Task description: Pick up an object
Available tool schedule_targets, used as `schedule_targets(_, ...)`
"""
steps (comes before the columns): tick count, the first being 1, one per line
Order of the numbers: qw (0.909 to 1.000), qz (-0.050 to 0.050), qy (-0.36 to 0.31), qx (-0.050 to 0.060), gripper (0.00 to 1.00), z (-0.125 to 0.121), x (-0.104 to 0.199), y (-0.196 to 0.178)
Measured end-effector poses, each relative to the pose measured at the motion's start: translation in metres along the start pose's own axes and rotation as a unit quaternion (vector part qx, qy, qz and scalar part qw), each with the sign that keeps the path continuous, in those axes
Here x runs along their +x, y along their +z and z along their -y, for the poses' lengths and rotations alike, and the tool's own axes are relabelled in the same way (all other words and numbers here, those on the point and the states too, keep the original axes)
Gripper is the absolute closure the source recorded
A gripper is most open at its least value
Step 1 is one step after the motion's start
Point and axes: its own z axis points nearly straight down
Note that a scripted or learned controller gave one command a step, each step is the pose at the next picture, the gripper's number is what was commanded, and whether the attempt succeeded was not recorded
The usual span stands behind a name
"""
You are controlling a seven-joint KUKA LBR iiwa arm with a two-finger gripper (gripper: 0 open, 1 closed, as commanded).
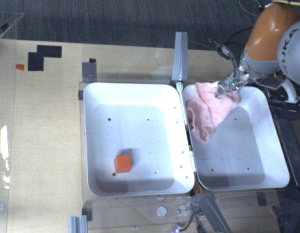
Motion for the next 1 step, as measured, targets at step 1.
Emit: schedule_targets(1,0.9992,-0.005,-0.04,0.004,1.0,-0.018,0.0349,-0.0187)
